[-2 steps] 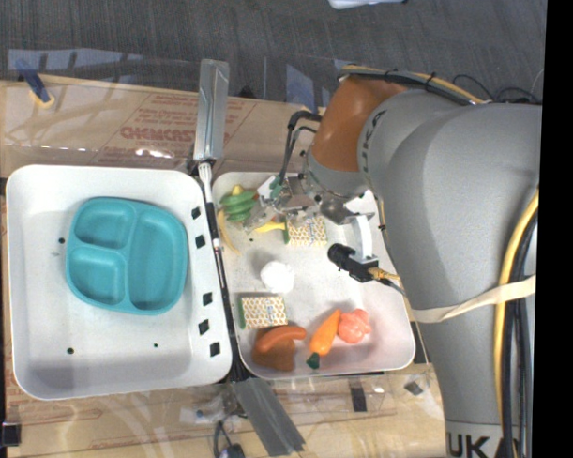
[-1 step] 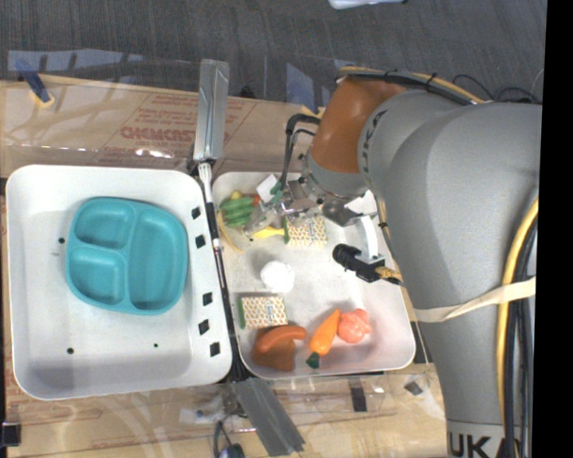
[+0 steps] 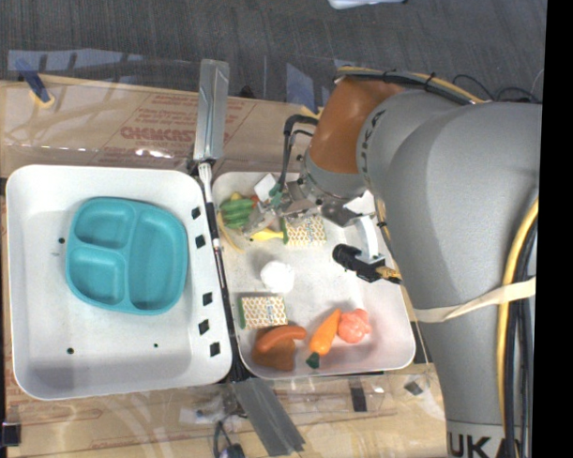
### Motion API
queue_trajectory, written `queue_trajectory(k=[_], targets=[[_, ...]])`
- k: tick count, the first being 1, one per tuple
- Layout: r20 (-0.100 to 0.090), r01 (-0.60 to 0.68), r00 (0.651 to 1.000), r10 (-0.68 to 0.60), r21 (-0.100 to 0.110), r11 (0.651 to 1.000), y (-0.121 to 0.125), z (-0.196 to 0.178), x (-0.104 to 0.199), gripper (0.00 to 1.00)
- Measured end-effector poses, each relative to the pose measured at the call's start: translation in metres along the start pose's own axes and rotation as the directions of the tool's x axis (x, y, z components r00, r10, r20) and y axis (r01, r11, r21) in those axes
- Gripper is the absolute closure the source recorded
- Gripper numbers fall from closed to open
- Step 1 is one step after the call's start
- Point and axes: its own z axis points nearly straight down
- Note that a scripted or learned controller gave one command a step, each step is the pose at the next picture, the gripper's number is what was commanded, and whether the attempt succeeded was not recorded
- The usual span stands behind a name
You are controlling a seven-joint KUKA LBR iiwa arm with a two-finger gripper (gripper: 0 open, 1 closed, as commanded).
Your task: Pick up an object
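The gripper (image 3: 285, 206) is low in the far left corner of the right bin (image 3: 399, 354), among a crowded heap: a green vegetable (image 3: 236, 210), a yellow piece (image 3: 266, 236) and a waffle (image 3: 307, 232). Whether it is open or closed, I cannot tell. The risk, as I judge it, is pinching two items together or glancing off the bin wall, since everything there touches.

The arm (image 3: 429, 181) overhangs the right bin's (image 3: 395, 345) far corner; its centre beside the white ball (image 3: 276, 276) lies open.
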Motion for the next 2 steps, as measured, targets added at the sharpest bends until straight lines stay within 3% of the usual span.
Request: queue_trajectory(k=[1,2], targets=[[-0.011,-0.314,0.949,0.314,-0.021,0.949,0.000,-0.069,-0.013,0.00],[-0.002,-0.173,0.985,0.173,-0.028,0.985,-0.009,-0.002,0.001,0.00]])
